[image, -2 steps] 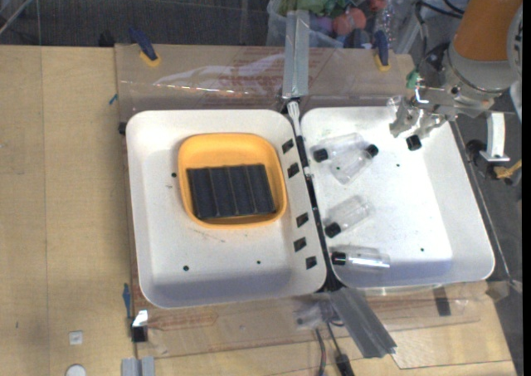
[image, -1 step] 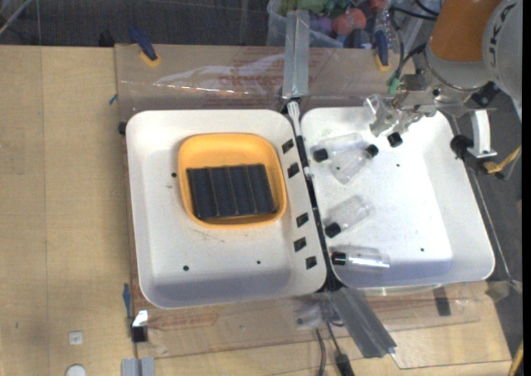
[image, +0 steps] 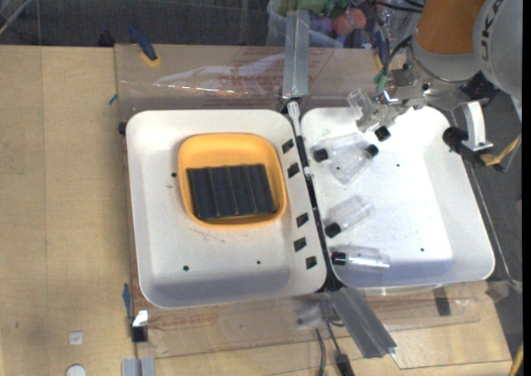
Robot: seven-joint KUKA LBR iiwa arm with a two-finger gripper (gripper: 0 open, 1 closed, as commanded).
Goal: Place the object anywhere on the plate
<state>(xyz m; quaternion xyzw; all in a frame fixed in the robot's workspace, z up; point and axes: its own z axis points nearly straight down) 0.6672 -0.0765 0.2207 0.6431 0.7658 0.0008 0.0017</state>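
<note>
While plate (image: 189, 153) in left bin (image: 149, 266) carries just dark ridged block (image: 231, 192) — task barely begun. Clear vials (image: 344, 154) lying in right bin (image: 431, 200), one lifted near end effector (image: 377, 109) at far edge; finger state cannot tell. Left — carry across, set on plate.

Orange plate (image: 231, 150) (dark ridged block (image: 231, 192) on it) in left bin (image: 158, 225).

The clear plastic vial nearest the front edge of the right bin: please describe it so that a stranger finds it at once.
Start at the right white bin, then go to its front left corner. There lies the clear plastic vial with a black cap, flat, cap toward the divider. Unlike the other clear vials, which lie further back, it is closest to the front rim.
</note>
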